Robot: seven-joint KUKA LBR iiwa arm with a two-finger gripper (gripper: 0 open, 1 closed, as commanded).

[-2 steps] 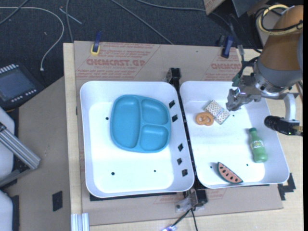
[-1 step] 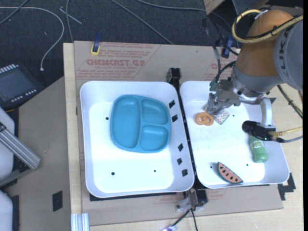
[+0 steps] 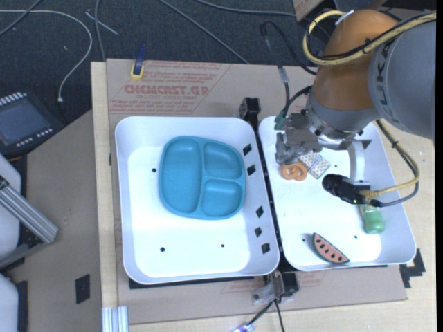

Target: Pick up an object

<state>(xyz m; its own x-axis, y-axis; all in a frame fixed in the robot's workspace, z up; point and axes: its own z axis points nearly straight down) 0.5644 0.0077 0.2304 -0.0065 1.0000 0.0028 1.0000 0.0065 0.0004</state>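
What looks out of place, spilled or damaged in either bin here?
Nothing stands out. The blue plate lies flat in the left bin; the pretzel, watermelon slice and green item lie apart in the right bin.

One camera is watching me from above the bench, looking down at a slant from the near side, far enough back to be taking in both white bins: the left bin (image 3: 131,185), the right bin (image 3: 394,247). My arm (image 3: 387,68) is probably crowding its far-right corner.
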